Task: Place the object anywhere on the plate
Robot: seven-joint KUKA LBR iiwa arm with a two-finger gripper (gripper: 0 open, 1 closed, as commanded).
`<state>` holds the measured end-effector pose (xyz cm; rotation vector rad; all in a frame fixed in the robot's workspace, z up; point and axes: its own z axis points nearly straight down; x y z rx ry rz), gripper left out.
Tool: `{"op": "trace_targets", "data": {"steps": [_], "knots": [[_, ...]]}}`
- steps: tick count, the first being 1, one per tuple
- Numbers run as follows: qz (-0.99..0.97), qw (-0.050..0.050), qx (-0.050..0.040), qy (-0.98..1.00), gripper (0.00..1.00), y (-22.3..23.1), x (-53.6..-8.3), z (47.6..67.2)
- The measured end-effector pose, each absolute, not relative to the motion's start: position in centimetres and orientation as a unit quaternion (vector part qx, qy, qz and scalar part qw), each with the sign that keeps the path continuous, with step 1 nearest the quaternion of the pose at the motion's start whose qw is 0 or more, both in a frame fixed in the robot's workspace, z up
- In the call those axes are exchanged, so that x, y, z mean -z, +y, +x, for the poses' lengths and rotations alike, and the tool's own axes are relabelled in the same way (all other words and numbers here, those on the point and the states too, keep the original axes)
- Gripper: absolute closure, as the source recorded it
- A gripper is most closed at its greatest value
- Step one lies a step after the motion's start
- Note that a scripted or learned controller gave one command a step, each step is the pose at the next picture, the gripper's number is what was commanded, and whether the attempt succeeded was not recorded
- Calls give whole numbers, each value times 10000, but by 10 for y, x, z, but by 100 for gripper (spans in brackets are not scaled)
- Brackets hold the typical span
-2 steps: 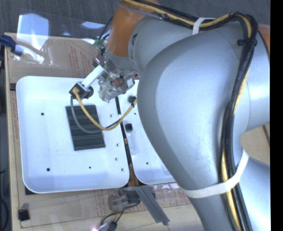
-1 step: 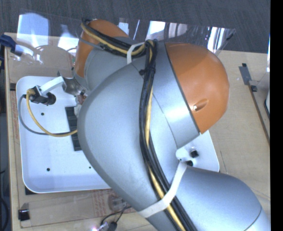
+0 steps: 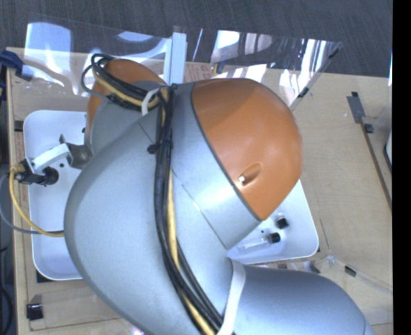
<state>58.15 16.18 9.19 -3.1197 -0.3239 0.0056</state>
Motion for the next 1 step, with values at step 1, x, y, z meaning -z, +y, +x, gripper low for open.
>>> {"op": "trace_targets", "data": {"steps": [1], "knots": [[-9604, 21, -26, -2786, 100, 177, -212, 579]]}}
